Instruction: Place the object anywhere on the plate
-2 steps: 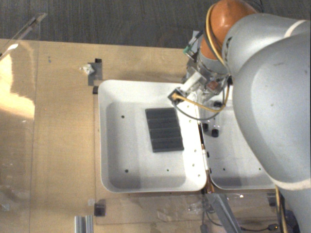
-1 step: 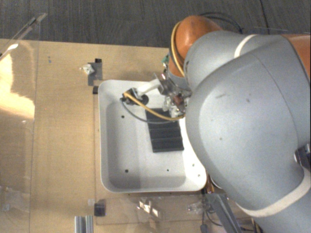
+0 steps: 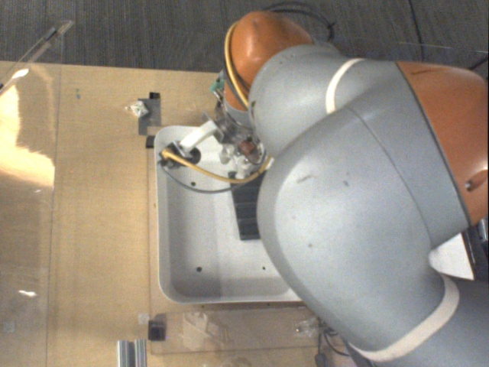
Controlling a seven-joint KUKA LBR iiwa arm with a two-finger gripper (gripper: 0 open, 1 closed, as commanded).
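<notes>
Looming over the white bin [image 3: 179, 274], the grey arm [image 3: 359, 205] hides its gripper, whose state I cannot tell.

My bench [image 3: 84, 228] is stretching out below me as a pale wooden top, running from the left edge toward the middle of the view, with dark ribbed flooring [image 3: 153, 14] showing beyond its far edge. A shallow white bin [image 3: 172, 277] is sitting directly on the wood. A small black bracket [image 3: 152, 113] is standing on the bench just beside the bin's far left corner, and another black block [image 3: 157, 329] is sitting near its near left corner. Bright glare is washing over the bench's far left part.
</notes>
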